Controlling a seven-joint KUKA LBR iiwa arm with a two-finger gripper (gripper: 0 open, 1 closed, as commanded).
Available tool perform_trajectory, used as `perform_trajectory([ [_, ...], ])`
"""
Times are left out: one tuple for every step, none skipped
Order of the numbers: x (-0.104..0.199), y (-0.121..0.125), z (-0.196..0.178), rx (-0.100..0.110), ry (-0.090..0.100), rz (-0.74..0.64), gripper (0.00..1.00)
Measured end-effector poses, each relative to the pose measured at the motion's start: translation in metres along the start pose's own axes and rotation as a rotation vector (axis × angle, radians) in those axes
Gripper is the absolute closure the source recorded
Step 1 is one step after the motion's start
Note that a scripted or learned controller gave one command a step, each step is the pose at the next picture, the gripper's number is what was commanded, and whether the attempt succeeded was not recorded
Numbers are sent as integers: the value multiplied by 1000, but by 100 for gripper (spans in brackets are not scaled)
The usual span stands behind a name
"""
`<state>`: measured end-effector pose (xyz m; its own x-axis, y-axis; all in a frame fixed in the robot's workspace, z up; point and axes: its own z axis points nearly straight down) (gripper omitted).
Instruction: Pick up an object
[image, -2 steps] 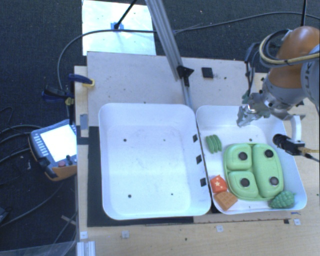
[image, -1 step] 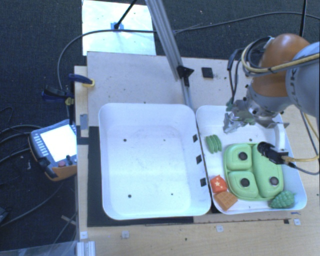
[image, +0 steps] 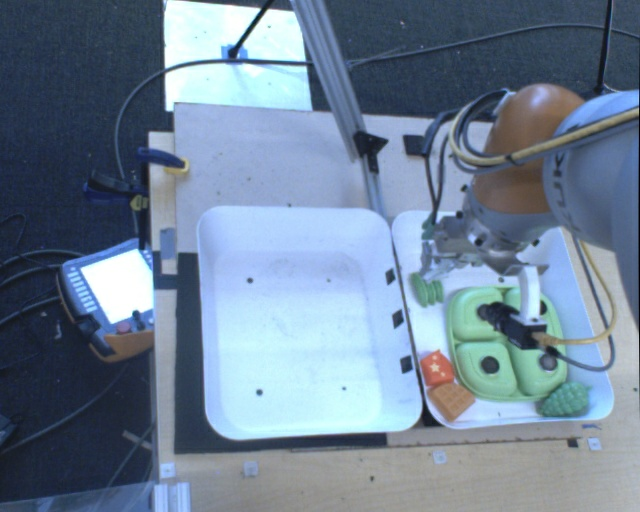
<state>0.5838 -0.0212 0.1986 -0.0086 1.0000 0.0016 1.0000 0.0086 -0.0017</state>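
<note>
The arm was seen reaching in from the right, its orange band above the right bin (image: 600, 400). The end effector (image: 437, 268) was positioned over that bin's upper left part, near the dividing edge. Whether it was released or clenched could not be told, as the wrist hid much of it. A small green ridged object (image: 428, 291) was noted just below the end effector; contact could not be confirmed. A light green tray (image: 470, 310) with dark knobs was recorded in the bin's middle. An orange block (image: 437, 368) and a tan block (image: 451, 401) were noted at its lower left, a green bumpy object (image: 564, 399) at its lower right. The left bin (image: 230, 400) lay beside it on the bench (image: 260, 150).
</note>
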Motion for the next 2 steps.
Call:
perform_trajectory([
  [48, -19, -18, -2, 1, -1, 100],
  [100, -35, -32, -3, 1, -2, 100],
])
